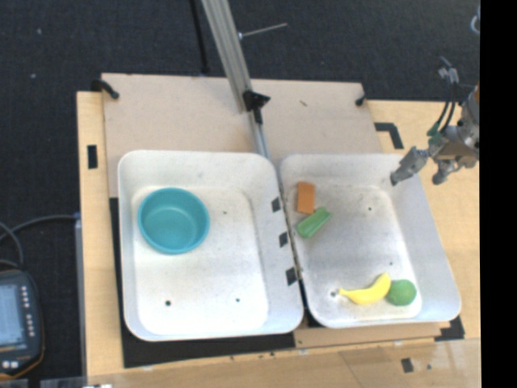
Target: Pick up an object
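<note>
Gripper (426, 168) over right bin's (420, 225) far right corner, fingers spread, nothing between them. Right bin: one orange block (304, 197) touching one green block (313, 223) near left wall; one banana (365, 291), one green ball (401, 292) at near right corner. Left bin (242, 297): one teal bowl (174, 220)

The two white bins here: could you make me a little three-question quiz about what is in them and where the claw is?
1. True or false: the teal bowl sits in the left bin.
2. Which thing touches the yellow banana? A) orange block B) green ball C) teal bowl
3. Fill in: the claw hangs over the right bin's upper ____ corner.

Key
1. True. It is the one thing in that bin.
2. B. The green ball lies against the banana's end, near the bin's lower right corner. The orange block lies by the upper left, touching a green block.
3. Right. Nothing is seen between its fingers.
</note>
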Tool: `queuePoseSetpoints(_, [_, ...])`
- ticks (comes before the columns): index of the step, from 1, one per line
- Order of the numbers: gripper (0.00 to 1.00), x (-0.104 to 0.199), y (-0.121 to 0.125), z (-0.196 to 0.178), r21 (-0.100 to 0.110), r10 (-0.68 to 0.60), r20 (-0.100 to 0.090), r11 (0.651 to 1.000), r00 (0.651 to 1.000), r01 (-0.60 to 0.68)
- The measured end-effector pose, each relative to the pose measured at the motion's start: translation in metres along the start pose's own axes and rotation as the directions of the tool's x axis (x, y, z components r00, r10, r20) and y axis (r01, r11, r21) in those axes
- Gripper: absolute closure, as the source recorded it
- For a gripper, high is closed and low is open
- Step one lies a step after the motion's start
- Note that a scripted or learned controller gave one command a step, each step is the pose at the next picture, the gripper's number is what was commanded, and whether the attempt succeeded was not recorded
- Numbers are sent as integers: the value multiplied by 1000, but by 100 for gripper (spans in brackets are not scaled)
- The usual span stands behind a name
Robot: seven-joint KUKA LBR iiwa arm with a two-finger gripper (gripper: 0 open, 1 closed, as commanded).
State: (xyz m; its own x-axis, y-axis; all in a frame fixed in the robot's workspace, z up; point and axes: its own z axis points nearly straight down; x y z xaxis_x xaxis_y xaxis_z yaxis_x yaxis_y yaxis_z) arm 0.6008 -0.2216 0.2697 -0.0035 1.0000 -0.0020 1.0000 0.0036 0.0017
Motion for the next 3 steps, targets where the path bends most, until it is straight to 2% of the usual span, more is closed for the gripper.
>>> queuePoseSetpoints(1, [0,0,0,0,0,0,1,1000,1000,0])
queuePoseSetpoints(3, [0,8,3,114,5,1,-1,1000,1000,-1])
